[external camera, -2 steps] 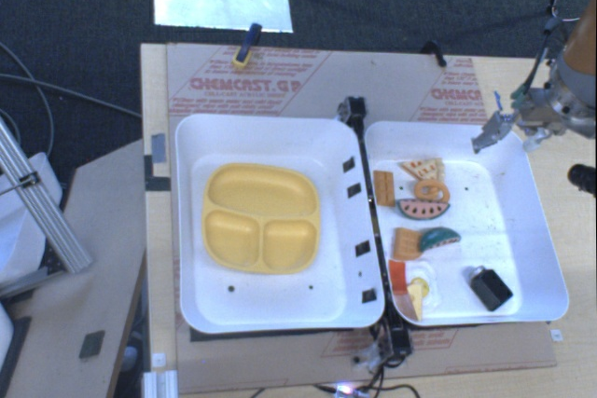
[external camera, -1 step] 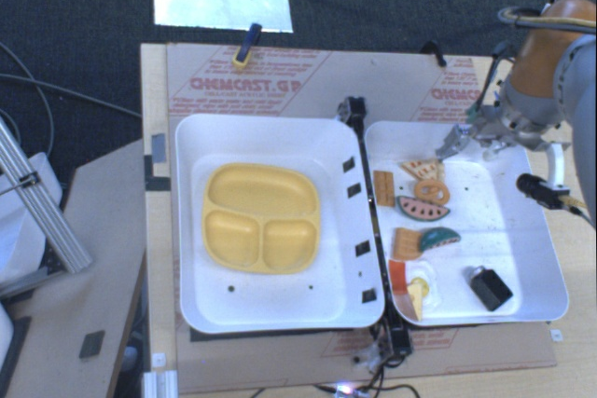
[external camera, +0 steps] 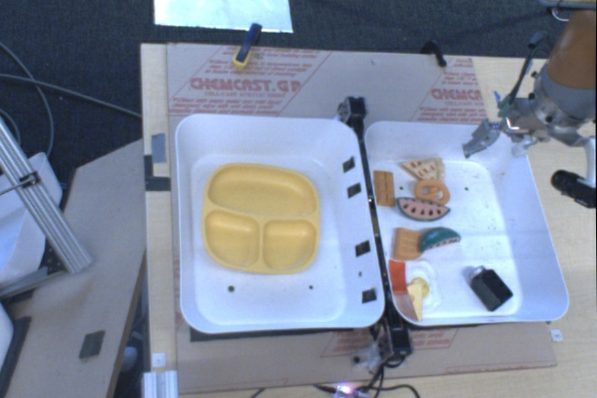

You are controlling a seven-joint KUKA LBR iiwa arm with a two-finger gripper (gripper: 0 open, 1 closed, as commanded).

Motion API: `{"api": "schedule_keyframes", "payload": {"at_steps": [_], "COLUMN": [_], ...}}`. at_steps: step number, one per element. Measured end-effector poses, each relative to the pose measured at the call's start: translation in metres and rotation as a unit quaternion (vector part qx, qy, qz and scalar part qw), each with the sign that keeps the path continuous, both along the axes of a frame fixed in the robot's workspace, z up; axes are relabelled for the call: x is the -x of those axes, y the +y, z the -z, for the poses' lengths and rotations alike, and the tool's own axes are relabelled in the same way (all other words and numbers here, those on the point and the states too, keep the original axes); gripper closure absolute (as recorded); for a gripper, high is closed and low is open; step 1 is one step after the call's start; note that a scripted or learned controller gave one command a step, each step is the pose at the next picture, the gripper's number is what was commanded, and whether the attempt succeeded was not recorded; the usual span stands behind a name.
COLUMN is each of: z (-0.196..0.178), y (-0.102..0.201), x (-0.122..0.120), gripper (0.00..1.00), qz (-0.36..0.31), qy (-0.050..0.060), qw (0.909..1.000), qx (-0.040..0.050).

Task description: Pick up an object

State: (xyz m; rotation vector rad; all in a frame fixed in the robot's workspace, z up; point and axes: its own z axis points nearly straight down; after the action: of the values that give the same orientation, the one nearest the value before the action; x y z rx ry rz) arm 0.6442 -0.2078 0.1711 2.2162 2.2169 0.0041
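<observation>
The gripper (external camera: 484,141) hung empty, fingers spread; below-left of it the pretzel (external camera: 432,193) looked light, rigid, best pinched across its rim.

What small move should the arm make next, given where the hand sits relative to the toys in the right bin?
Probably a short shift toward the view's left and down. The hand hovers at the far edge of the right bin, holding nothing, while the toy food lies along that bin's left side; the pretzel and watermelon slice look nearest. The black block sits apart but farther off.
</observation>
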Motion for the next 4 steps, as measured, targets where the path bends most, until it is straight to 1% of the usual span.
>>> {"api": "schedule_keyframes", "payload": {"at_steps": [1,2,3,4], "z": [0.035,-0.049,0.059,0.063], "y": [0.007,0.02,0.027,0.095], "x": [-0.026,0.08,0.004,-0.025], "gripper": [0.0,0.0,0.0,0.0], "qz": [-0.002,0.001,-0.003,-0.005], "qy": [0.001,0.002,-0.001,0.001], "qw": [1.0,1.0,1.0,1.0], "qx": [-0.0007,-0.0011,-0.0001,-0.0026]}}
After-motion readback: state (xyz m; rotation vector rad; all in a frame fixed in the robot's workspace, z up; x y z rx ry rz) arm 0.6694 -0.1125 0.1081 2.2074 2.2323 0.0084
